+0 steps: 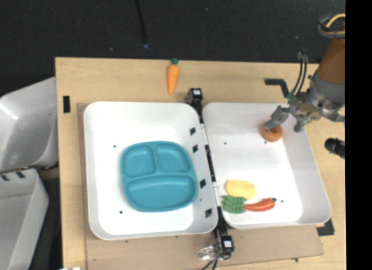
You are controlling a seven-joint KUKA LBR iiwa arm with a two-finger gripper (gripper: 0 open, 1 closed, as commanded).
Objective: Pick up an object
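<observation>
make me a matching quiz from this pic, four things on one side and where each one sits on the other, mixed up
Things:
1. carrot
2. blue divided plate
3. red chili
4. small orange round piece

Places:
A. left bin
B. right bin, near edge, beside the yellow piece
C. bare bench beyond the bins
D. right bin, far side, by the gripper

Pairs: 1-C, 2-A, 3-B, 4-D

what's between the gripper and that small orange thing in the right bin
Nothing visible. The gripper sits right over the small orange thing near the back of the right bin. The yellow piece, green piece and red pepper lie apart at the bin's front.
</observation>
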